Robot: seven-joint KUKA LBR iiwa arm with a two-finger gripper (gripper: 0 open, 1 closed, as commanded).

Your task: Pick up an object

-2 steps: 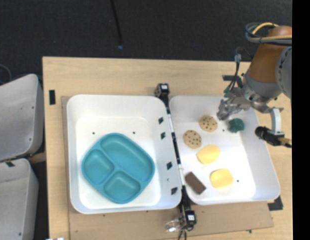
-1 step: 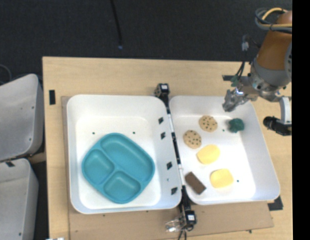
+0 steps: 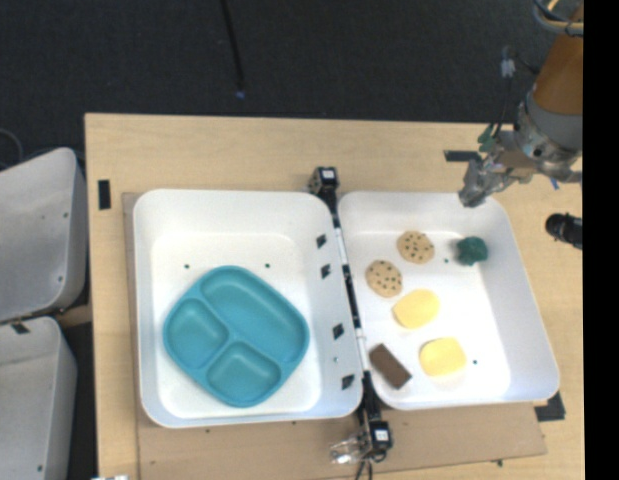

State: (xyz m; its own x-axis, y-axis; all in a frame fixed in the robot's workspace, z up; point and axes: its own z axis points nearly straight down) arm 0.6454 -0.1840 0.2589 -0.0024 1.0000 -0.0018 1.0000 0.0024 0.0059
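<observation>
- Our gripper (image 3: 474,194) hangs over the right bin's (image 3: 519,298) far rim; whether the fingers are open, we cannot tell.
- Nothing lifted yet: green object (image 3: 472,251), cookies (image 3: 415,247), yellow pieces (image 3: 416,309) lie in the bin.
- The whole pick remains.

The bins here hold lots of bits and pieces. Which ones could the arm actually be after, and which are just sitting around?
Part of the job (things it could pick up, all in the right bin):
two cookies
two yellow pieces
brown block
small green object
the gripper, above the bin's far edge

Just lying about:
teal divided plate in the left bin
the white bins themselves
</observation>
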